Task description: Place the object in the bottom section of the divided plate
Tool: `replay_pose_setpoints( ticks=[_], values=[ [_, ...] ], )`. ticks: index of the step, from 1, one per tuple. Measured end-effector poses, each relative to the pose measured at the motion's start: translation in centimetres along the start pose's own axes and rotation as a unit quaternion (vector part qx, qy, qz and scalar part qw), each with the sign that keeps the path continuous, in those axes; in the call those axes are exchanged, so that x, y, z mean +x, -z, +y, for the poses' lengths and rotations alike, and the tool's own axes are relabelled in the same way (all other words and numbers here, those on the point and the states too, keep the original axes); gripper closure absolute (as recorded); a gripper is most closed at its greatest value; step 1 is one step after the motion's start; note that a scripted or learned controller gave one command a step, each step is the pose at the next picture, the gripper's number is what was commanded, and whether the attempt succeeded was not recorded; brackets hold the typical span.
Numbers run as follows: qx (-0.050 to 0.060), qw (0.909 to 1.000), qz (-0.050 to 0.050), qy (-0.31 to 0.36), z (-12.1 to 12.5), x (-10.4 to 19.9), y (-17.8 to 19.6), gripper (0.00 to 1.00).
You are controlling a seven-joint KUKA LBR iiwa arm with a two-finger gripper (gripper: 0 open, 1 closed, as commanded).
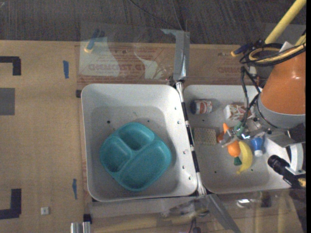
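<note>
We judge the pick is still in hand: the claw [241, 136] hovers over the right bin's [214, 178] clutter, touching-close to the orange [233, 149] and banana [245, 157]; whether it grips, we cannot tell. Next comes carrying across to the teal divided plate [135, 155] in the left bin [92, 130].

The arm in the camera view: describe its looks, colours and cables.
The arm has a rounded orange band over grey casing. Black cables loop near its top, beside a yellow rod. Its hand is a small, dark cluster with a bluish glint, too blurred for finer detail.
</note>
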State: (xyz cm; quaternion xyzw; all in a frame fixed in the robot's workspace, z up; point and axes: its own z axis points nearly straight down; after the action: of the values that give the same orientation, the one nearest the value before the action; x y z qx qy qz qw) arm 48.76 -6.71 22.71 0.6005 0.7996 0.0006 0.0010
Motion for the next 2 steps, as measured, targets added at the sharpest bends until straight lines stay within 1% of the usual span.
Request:
replay_pose_setpoints(
  ticks=[1, 2],
  values=[
    [0.002, 0.9979, 0.001, 0.064, 2.0, 5.9, -4.3, 1.00],
    [0.000, 0.9958, 0.000, 0.092, 4.0, 10.0, -4.3, 1.00]
  ],
)
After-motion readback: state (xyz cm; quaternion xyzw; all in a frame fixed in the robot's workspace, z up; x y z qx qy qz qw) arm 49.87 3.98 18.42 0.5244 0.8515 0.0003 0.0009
